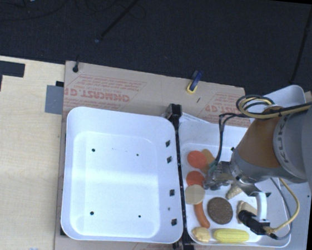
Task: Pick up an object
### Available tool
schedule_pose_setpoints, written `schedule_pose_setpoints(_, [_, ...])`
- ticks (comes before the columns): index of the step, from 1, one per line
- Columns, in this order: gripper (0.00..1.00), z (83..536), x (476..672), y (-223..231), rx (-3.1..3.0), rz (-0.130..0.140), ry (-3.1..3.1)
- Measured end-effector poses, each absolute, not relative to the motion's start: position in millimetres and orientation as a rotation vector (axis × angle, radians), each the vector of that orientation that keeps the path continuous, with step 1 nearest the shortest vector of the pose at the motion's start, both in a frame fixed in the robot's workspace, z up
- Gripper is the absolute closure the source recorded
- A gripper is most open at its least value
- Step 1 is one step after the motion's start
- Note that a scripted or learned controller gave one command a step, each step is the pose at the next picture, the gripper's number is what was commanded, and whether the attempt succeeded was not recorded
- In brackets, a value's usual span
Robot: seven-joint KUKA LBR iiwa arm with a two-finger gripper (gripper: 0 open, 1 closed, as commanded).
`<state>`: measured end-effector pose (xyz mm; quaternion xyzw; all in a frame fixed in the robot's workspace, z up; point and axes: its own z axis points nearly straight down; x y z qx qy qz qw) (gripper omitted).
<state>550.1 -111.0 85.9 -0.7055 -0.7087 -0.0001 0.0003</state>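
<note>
Nearest the lens: arm's grey wrist [285, 147], reaching in over the right bin [197, 133].
Claw: gripper [215, 178] sits low among the toy food; whether released or clenched, I cannot tell.
Likely target: red piece [196, 178] just left of it, roundish, no clear long axis.
Neighbours: brown disc [220, 210] below; corn cob [231, 235] lies left-right along the near wall.
Left bin [76, 140]: probably the drop side.

Two white bins are seen side by side: a left bin [81, 141] and a right bin [230, 137]. In the right bin, two red-orange rounds [197, 159] are counted, one brown disc [220, 210], one corn cob [231, 235], one orange carrot-like piece [202, 215] and one pale slice [194, 195]; others are partly hidden.
</note>
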Motion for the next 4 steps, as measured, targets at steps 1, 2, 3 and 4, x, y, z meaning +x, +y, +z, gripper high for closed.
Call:
schedule_pose_setpoints(1, [1.00, 89, 473.6, -128, -2.224, 0.000, -2.217])
schedule_pose_setpoints(2, [1.00, 252, 519.1, -53, -2.217, -0.021, -2.240])
schedule_pose_setpoints(3, [1.00, 144, 502.1, -105, -2.220, 0.014, -2.209])
schedule_pose_setpoints(4, [1.00, 91, 479.4, -86, -2.234, -0.012, -2.226])
